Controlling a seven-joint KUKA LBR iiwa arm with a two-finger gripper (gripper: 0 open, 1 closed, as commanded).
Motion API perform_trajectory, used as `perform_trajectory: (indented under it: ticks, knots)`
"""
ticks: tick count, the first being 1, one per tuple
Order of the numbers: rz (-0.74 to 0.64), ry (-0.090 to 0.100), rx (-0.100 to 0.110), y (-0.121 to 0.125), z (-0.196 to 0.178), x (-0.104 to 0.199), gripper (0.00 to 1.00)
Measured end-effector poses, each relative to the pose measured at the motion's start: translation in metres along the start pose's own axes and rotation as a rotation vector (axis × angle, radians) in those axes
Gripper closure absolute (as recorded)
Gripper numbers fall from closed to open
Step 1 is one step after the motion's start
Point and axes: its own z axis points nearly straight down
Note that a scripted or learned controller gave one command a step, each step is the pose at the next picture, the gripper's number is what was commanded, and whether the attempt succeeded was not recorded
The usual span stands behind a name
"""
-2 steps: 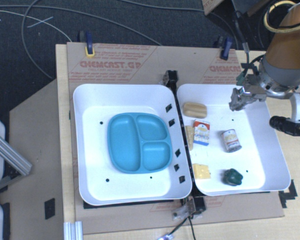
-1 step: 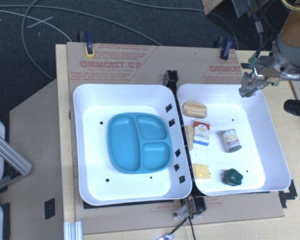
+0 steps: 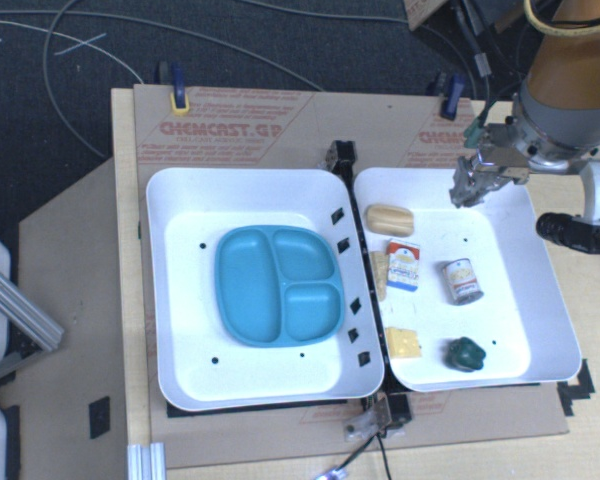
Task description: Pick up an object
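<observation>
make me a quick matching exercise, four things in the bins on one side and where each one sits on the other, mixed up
Things:
1. blue plate
2. tan bun
3. small can
4. green lump

Places:
A. near end of the right bin
B. left bin
C. far end of the right bin, by the divider
D. middle of the right bin

Pairs: 1-B, 2-C, 3-D, 4-A
</observation>
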Motion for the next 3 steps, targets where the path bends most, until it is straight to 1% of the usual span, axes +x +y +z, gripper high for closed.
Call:
perform_trajectory:
  ticks: [1,2,3]
  knots:
    - [-0.001,0.001,0.002,-0.014,0.023,0.048,1.0]
    - [-0.002,0.001,0.003,-0.031,0.042,0.105,1.0]
    - [-0.004,0.001,0.002,-0.045,0.042,0.164,1.0]
